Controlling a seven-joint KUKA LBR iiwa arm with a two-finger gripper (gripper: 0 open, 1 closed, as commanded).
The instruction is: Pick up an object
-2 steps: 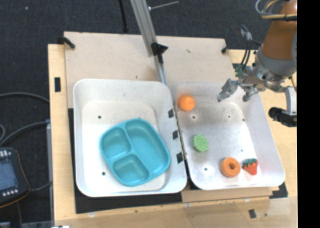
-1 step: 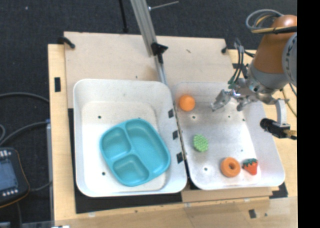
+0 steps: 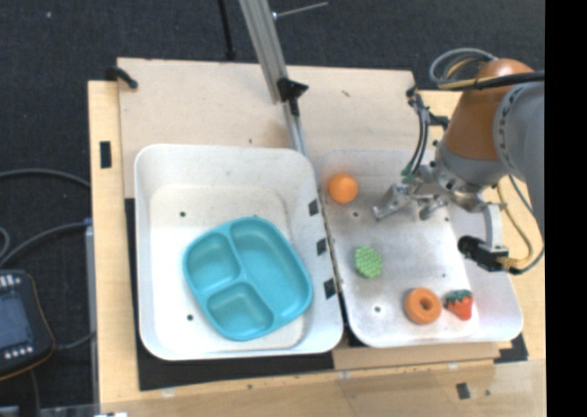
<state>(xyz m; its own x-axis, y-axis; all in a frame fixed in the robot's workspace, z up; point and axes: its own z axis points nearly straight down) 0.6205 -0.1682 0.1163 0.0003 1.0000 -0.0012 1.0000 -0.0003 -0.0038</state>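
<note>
Currently four small candidate objects lie in the right bin (image 3: 495,323). An orange ball (image 3: 342,189) sits near the bin's far-left corner. A green knobbly piece (image 3: 369,262) lies closer to the bin's middle, near the left wall. An orange ring, doughnut-shaped (image 3: 423,305), rests toward the near edge, and a small red strawberry-like toy (image 3: 459,304) with a green top sits just beside it on the right, apart from it by a narrow gap. None of these is lifted; all rest on the bin floor.

End effector (image 3: 404,204) is low over the far part of the right bin, to the right of the orange ball and well apart from the ring and strawberry. Nothing sits between its fingers. Whether it is spread or closed cannot be told from this angle; the metal parts are too small and cluttered.

Arm: orange band (image 3: 475,126) above the wrist, grey body entering from the right.

Left bin (image 3: 151,177) holds a turquoise divided tray (image 3: 246,276) with three compartments, tilted diagonally, toward the near side.

Both bins rest side by side on the counter (image 3: 202,99). A slanted metal post (image 3: 260,21) stands behind them.
</note>
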